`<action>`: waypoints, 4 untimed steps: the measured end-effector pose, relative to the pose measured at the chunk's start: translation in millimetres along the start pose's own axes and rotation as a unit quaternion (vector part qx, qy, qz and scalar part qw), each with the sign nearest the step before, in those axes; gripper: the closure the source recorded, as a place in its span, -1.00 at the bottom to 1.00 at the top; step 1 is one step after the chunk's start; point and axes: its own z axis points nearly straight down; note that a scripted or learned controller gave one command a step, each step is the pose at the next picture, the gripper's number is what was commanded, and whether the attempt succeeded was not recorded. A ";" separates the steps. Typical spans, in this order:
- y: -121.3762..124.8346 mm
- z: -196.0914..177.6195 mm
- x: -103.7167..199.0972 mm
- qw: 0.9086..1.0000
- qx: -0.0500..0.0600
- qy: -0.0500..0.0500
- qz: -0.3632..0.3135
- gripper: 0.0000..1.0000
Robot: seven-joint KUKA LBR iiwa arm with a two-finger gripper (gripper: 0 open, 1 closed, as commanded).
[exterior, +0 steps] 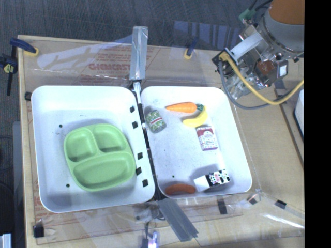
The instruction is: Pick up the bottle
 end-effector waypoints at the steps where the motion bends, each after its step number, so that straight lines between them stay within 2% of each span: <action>1: 9.1 4.6 -26.7 1.000 -0.003 0.006 -0.007 1.00; 3: 6.3 -14.3 -24.4 1.000 0.000 0.002 -0.017 1.00; 4: -61.3 11.9 -49.8 1.000 -0.004 0.006 -0.018 1.00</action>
